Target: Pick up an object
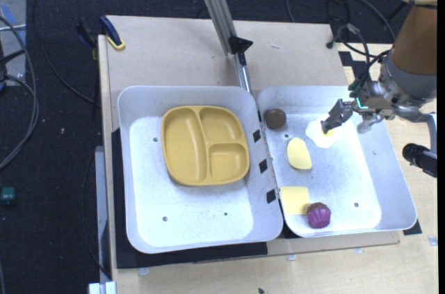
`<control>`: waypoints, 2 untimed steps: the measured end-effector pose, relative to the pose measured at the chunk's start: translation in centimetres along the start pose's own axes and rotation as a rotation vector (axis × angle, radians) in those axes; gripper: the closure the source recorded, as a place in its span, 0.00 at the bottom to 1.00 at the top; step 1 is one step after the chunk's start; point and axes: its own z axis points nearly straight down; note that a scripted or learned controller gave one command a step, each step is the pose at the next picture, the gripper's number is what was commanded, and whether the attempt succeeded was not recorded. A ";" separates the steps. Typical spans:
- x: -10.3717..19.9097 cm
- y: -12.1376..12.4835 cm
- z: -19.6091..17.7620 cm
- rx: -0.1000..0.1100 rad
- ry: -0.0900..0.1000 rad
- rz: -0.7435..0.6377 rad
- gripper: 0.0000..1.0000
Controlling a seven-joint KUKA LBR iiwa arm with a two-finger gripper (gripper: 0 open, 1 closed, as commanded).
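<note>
While the big grey arm with its orange band reaches in from the right, its gripper hangs low over the right bin, near the bin's far side. I cannot tell how the gripper is set or if it has hold of anything.

Well off to the gripper's left sits the left bin. Inside it lies a yellow tray with three parts.

Right at the gripper's tip is a small white thing with a bit of yellow. It looks to be touching the tip, but I cannot tell if it is held.

Just to the gripper's left and a little nearer the front lies a pale yellow oval thing, maybe a lemon. Farther to the front is a flat yellow square, like a sponge or a block. Touching that square, at the front of the bin, is a small purple bumpy thing. To the gripper's left, by the wall between the bins, sits a small brown ball.
</note>
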 end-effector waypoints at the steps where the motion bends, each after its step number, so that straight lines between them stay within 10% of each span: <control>1: 0.0 0.0 0.0 -0.001 0.000 0.000 0.00; 2: 0.5 -0.2 6.2 0.004 0.001 0.002 0.00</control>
